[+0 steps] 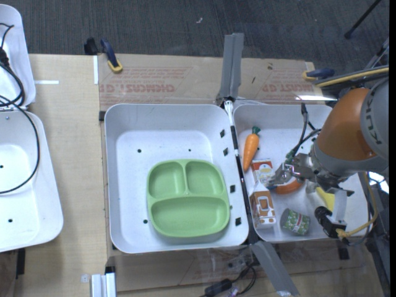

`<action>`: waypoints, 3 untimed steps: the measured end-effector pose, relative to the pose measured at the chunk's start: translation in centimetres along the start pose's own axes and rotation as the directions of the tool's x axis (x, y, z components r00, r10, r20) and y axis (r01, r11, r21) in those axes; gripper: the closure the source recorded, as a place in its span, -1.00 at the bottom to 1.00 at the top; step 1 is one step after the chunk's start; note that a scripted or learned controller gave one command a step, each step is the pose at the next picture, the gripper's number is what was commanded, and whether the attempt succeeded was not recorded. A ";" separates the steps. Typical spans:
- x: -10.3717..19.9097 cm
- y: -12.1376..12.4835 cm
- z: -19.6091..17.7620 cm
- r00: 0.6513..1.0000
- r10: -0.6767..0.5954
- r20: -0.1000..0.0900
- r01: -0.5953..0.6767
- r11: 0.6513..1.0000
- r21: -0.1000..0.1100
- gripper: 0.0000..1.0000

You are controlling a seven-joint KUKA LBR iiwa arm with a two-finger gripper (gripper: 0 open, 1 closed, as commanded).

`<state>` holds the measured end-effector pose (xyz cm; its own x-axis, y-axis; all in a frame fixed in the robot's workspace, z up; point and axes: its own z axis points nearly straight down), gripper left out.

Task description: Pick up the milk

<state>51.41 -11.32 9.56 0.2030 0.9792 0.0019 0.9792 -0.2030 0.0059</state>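
The grey arm with its orange band [349, 125] reaches in from the right over the right-hand shallow white bin [278, 113], and its hand [286, 173] is down among the things there, just above a flat orange-red object [288, 187] that it partly covers. Whether the fingers are apart or together I cannot tell, as the metal parts at the wrist blur into the clutter, and nothing is plainly held between them. The milk looks to be the small white and orange carton [264, 207] lying flat near the bin's front left, close against the dividing wall; a second small white carton with a red patch [262, 169] lies just behind it, so which one is the milk is a judgement, not a certainty. An orange toy carrot with a green top [250, 148] lies further back along the same wall, and a small green can [296, 221] lies on its side just right of the front carton. The left bin holds a light green divided plate [187, 198]. The step in hand appears to be the approach, with no grasp made. The next move calls for shifting the hand toward the front left, centring it over the carton, clearing the can and the wall, then descending with the fingers spread across the carton's narrow width.
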 end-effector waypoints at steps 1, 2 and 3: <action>2.9 -4.3 -9.5 0.949 0.314 0.006 -0.314 0.949 0.008 -1.00; 0.8 -3.9 0.4 0.938 0.346 0.006 -0.346 0.938 0.010 -1.00; 2.6 -4.2 -9.5 0.861 0.508 0.008 -0.508 0.861 0.007 -1.00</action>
<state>47.74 -7.88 19.05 0.6721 0.7405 -0.0033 0.7405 -0.6721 -0.0024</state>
